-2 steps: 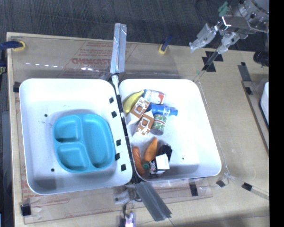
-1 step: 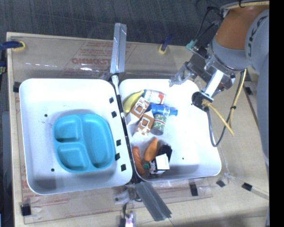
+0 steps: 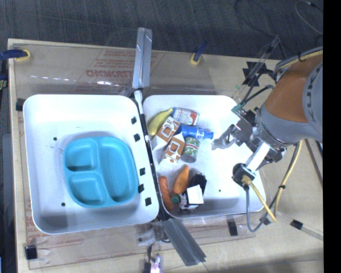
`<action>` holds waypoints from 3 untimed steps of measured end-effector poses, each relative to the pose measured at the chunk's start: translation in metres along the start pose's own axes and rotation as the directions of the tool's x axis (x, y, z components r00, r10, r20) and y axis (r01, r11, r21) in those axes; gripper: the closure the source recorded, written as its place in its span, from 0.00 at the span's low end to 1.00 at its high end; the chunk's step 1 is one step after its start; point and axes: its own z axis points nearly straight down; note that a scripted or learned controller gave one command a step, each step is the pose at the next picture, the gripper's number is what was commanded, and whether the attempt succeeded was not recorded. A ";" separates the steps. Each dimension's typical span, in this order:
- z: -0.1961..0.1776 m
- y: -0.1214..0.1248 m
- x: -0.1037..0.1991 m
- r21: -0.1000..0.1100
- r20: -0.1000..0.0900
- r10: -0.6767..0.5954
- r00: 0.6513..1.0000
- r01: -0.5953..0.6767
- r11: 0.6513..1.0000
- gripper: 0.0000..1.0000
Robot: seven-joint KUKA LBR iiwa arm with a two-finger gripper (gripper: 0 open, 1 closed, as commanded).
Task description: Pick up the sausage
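The sausage point(image 3: 164, 190) is a short reddish-orange piece lying along the left wall of the right bin point(image 3: 227, 178), near its front. Beside it lies an orange carrot point(image 3: 181, 179), tilted and touching a black item. My gripper point(image 3: 223, 140) hangs over the right half of the right bin, pointing left, well to the right of and behind the sausage. Nothing shows in its grasp.
The right bin also holds a banana point(image 3: 158, 122), two small cartons point(image 3: 174, 147), a blue can point(image 3: 195, 133), a packet point(image 3: 185, 116) and a black item with a white tag point(image 3: 194, 193). The left bin point(image 3: 40, 147) holds a blue divided tray point(image 3: 98, 171). Cables hang at the right.
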 end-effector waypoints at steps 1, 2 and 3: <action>-0.166 -0.085 0.060 -0.003 -0.004 0.048 0.999 -0.048 0.999 0.00; 0.054 -0.141 0.109 0.000 0.001 0.496 0.869 -0.496 0.869 0.00; 0.037 -0.058 0.036 0.000 -0.002 0.390 0.921 -0.390 0.921 0.00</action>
